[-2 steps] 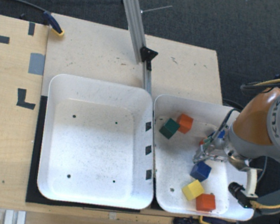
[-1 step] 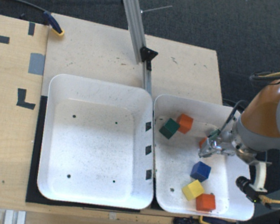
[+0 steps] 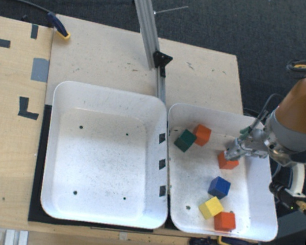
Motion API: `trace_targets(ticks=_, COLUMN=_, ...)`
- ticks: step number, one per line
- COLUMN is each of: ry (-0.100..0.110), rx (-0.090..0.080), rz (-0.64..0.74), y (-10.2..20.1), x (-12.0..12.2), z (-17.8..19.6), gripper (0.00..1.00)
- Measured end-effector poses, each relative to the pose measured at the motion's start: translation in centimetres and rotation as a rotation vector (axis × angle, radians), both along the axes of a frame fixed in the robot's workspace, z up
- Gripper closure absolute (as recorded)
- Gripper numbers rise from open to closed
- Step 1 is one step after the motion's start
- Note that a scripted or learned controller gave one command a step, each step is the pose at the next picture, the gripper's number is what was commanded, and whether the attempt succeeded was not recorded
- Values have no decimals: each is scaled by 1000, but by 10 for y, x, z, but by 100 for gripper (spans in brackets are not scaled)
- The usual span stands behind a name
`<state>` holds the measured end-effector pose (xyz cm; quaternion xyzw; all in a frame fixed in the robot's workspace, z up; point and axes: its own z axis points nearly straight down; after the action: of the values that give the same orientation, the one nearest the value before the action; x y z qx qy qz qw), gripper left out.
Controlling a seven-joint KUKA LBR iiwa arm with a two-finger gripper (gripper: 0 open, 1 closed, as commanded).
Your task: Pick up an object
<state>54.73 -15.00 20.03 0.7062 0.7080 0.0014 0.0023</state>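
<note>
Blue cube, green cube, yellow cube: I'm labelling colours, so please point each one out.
blue cube [image 3: 219,187], camera view, on its top face.
green cube [image 3: 185,140], camera view, on its top face.
yellow cube [image 3: 211,207], camera view, on its top face.

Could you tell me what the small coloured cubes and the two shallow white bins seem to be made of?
The blue cube and yellow cube look like painted wood or foam: matte, flat colour, no glare. The white bins look like moulded plastic, with rounded corners and a smooth, scuffed, speckled floor.

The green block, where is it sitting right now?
The green block lies in the right bin, near its upper left corner, touching or nearly touching an orange block on its right.
</note>
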Motion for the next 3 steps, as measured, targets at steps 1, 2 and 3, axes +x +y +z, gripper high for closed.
trace_targets(ticks=1, ry=0, rx=0, rz=-1, y=0, x=1, z=52, gripper=100)
trace_targets(ticks=2, ry=7, rx=2, rz=3, y=51, x=0, z=38, gripper=100)
trace_targets(ticks=3, ry=7, rx=2, rz=3, y=96, x=0, z=32, gripper=100)
